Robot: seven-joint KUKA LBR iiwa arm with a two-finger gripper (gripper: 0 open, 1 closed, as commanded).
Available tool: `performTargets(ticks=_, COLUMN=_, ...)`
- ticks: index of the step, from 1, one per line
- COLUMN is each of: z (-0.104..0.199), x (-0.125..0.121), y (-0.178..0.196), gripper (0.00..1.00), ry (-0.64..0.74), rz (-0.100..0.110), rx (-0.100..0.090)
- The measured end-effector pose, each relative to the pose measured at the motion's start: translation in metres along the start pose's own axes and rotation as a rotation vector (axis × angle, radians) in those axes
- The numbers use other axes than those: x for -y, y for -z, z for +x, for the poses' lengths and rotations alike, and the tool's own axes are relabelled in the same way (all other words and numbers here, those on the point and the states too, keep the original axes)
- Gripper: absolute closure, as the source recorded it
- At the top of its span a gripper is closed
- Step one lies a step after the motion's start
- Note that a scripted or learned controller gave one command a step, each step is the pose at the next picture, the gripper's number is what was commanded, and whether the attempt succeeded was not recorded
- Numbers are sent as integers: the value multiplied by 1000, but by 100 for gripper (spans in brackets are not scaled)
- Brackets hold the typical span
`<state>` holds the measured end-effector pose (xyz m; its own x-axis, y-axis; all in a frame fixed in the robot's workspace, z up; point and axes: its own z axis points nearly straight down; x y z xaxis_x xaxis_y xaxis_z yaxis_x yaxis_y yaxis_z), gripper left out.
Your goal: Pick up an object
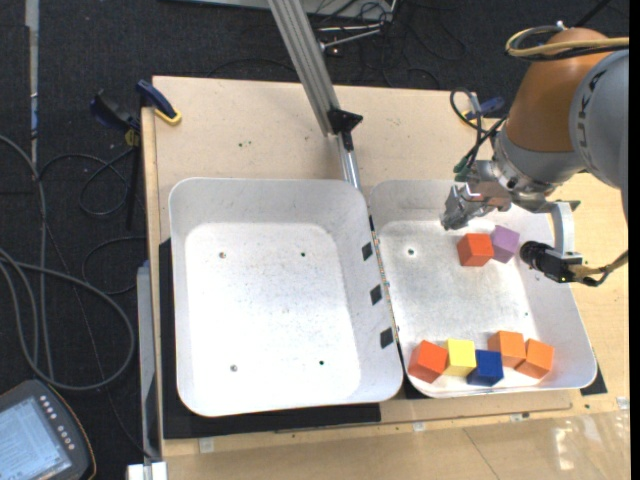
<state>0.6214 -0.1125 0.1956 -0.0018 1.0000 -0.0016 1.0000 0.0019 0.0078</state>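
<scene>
Here, pincer [462, 215] hovers beside orange block [476, 249].

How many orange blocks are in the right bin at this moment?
4. One sits up near the gripper, beside the purple block. Three lie along the right bin's near edge. The arm could hide more.

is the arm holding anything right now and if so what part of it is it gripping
Nothing is seen held. The end effector hangs over the right bin, just up and left of the orange cube and purple cube, apart from both.
</scene>
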Motion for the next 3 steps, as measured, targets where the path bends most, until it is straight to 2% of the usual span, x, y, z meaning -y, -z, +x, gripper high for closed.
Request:
performTargets(ticks=1, z=0, x=-1, y=13, gripper=100, ry=-1, rz=5, rx=-1)
performTargets(ticks=3, z=105, x=-33, y=14, gripper=100, ry=6, rz=5, rx=-3)
